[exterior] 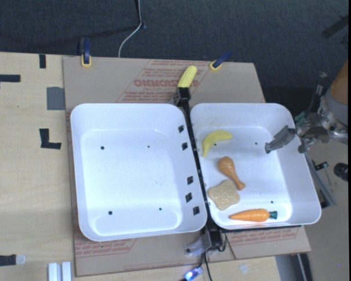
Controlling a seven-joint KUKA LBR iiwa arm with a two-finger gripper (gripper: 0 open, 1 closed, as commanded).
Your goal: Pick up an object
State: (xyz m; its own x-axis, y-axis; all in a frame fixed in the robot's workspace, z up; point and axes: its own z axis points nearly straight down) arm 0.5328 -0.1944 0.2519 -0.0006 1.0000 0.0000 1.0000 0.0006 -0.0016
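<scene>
So the tool (pixel 288 138) is hanging over the right edge of the right bin (pixel 281 115), and honestly I can't tell how it's set. All four toy foods sit in that bin: banana (pixel 215 140) near the divider, chicken drumstick (pixel 230 172) just below it, slice of bread (pixel 224 195) beside that, carrot (pixel 253 215) along the front wall. Left bin (pixel 128 168) sits alongside.

The arm (pixel 333 113) reaches in from the right, its wrist at the right edge of the scene. The gripper (pixel 281 138) points left and slightly down, one dark finger (pixel 278 140) showing.
</scene>
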